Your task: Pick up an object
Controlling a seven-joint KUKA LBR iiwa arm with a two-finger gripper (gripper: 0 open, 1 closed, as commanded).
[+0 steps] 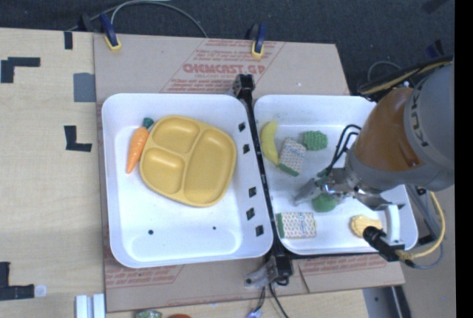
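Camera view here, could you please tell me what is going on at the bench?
The arm's gripper is low in the right bin, right by a small green item; a grasp isn't evident. A banana and patterned blocks lie nearby. The left bin has a yellow tray and a carrot.

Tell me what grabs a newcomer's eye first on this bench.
The yellow divided plate dominates the left bin, with an orange toy carrot along its left edge. In the right bin, the grey-and-orange arm looms over small toys, its gripper by a green piece.
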